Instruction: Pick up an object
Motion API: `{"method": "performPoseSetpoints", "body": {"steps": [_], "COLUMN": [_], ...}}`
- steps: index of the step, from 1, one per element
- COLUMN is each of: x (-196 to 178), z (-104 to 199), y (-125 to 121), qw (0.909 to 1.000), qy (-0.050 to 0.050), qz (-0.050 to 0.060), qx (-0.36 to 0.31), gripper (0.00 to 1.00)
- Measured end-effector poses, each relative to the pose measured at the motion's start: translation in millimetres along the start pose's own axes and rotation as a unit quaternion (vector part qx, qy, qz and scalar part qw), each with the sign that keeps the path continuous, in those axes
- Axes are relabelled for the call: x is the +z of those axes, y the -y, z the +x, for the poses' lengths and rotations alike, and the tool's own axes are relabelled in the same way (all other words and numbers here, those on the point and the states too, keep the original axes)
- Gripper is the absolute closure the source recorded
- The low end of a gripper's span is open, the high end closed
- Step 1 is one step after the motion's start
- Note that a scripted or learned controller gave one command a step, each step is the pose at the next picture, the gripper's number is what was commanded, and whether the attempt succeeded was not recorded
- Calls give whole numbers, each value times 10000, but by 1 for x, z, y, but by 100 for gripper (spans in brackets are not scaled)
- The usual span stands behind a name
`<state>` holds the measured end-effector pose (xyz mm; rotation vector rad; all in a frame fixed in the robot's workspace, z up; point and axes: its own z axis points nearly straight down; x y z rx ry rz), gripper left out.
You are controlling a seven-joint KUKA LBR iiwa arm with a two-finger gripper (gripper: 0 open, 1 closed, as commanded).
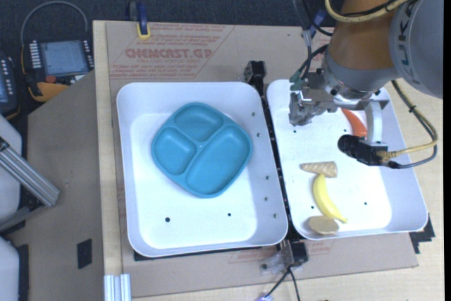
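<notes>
Over the right bin (pixel 402 215), at its far left part, hangs the end effector (pixel 301 115); I cannot tell its state. Well apart, toward the near side, lie a cone (pixel 319 168), a banana (pixel 326 198) and a beige piece (pixel 323 225).

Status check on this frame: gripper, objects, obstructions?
Gripper over right bin, far end, nothing visibly held. Banana, cone lie nearer. Blue tray in left bin.

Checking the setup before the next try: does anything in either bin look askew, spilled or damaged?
Nothing looks spilled or damaged. The blue three-compartment plastic plate lies turned at a slant to the left white bin's walls. In the right white bin, the yellow banana, tan cone-shaped piece, pale round piece and orange piece lie loose.
</notes>
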<state>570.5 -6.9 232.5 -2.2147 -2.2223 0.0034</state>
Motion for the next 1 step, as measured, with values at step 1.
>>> {"method": "performPoseSetpoints", "body": {"steps": [1], "x": [-1], "z": [46], "y": [9], "qw": [10000], "qy": [-1], "qz": [-4], "qx": [1], "gripper": [100]}}
